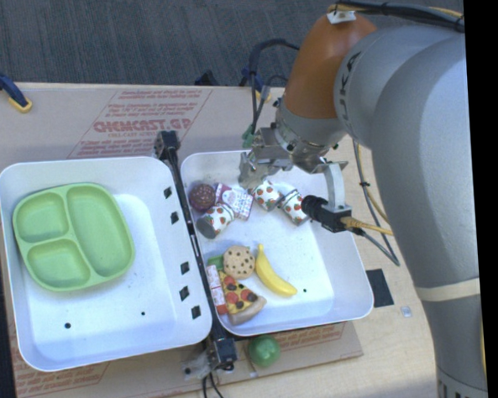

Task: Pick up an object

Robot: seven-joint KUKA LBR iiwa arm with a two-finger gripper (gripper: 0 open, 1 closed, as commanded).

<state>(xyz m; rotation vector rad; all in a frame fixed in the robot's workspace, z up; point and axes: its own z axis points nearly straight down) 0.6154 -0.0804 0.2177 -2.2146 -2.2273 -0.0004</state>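
Grey arm reaches down over right bin, wrist bent leftward.

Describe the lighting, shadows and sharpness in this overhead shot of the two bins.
Camera view: even, soft light, with no harsh glare on the white bins; faint shadows lie under the banana and the green divided plate; the toy food is a bit soft and coarse, so small print is unreadable; the arm, near the lens, looms large and hides where the pincer meets the pile.
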